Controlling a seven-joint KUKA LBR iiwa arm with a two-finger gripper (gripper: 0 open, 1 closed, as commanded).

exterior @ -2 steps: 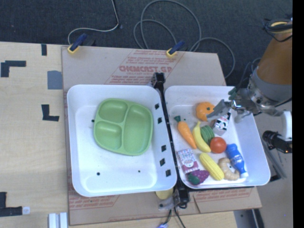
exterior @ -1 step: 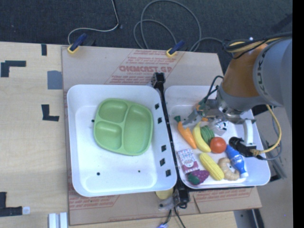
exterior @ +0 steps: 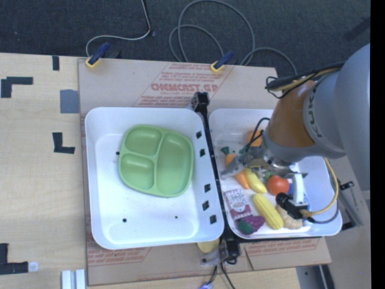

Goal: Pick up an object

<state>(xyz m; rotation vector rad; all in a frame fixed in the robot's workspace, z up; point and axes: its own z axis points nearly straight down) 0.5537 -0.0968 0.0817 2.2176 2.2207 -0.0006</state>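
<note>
The right bin [exterior: 319,228] holds a pile of toy food. In it lie a yellow corn cob [exterior: 267,212], a small yellow piece [exterior: 256,182], a red tomato [exterior: 278,185], an orange carrot [exterior: 242,178], purple grapes [exterior: 249,224] and a printed packet [exterior: 237,200]. My gripper [exterior: 242,161] hangs low over the left middle of this bin, just above the carrot and the yellow piece. The wrist and its orange band cover the bin's upper middle. Nothing shows as being held.
The left bin [exterior: 102,221] holds a green divided plate [exterior: 156,161] at its upper middle. A blue and white item [exterior: 298,189] and a beige piece [exterior: 293,223] lie at the right bin's lower right. A black clip-lined divider [exterior: 207,161] separates the bins. Cables trail behind the bench.
</note>
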